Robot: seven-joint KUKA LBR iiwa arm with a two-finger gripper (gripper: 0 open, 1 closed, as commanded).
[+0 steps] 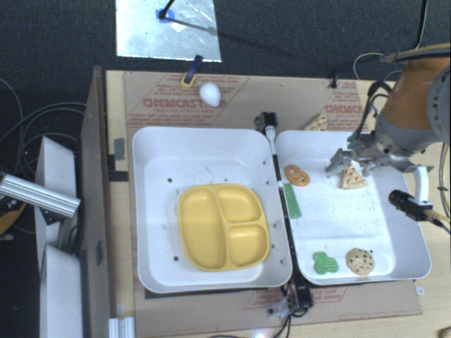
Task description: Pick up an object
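Clearly, the right bin point(409, 259) is reached into by the gripper point(350, 159), its fingers spread and nothing held between them. Just below it, the pizza slice point(353, 178) is judged light, stiff and flat; its tip is pointed upward, so its slanted sides are best gripped.

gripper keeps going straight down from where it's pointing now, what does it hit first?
Most likely the pizza slice toy: the gripper hangs right over it in the right bin. Depth is hard to judge from this slanted view, so it could land on the bin floor just beside the slice instead.
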